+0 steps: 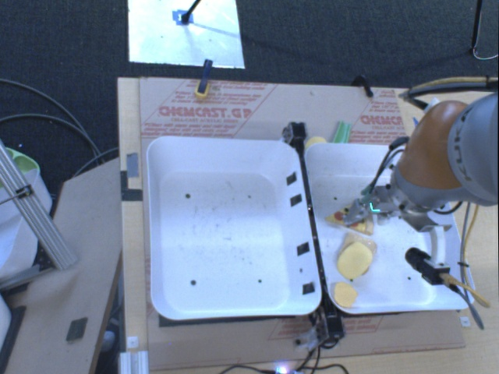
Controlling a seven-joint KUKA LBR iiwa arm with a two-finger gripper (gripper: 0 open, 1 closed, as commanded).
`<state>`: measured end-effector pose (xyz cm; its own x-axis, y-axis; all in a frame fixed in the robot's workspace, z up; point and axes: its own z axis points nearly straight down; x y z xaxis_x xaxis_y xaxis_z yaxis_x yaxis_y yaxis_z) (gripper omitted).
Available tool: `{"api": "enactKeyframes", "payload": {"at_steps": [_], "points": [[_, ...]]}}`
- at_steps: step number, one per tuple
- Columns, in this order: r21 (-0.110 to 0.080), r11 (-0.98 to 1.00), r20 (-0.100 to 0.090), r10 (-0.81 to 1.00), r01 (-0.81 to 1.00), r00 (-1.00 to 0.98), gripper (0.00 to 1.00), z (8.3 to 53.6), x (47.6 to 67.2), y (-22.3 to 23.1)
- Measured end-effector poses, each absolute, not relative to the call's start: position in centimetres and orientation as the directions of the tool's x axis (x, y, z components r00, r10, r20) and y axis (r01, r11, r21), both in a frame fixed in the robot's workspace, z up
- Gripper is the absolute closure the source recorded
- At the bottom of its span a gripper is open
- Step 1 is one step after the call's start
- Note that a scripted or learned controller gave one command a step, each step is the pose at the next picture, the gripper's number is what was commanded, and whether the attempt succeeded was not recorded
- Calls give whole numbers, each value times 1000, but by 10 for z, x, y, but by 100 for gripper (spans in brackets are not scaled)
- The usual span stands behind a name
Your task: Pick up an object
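Presently, end effector (360, 211): lower right of frame, low in right bin (343, 166), over small red-and-yellow item (355, 223); grip state could not be told. Yellow round piece (353, 259) lay just below. Advice: descend centred, close squarely.

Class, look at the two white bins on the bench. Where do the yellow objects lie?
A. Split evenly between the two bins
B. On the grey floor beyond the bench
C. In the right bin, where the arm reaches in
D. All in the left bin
C: the yellow objects lie in the right bin, just below the gripper.
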<state>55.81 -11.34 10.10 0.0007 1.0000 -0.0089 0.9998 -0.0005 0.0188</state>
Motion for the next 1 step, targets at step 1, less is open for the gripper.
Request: {"api": "enactKeyframes", "payload": {"at_steps": [1], "points": [[4, 5, 1, 1000, 1000, -5, 0, 87, 581, -114]]}}
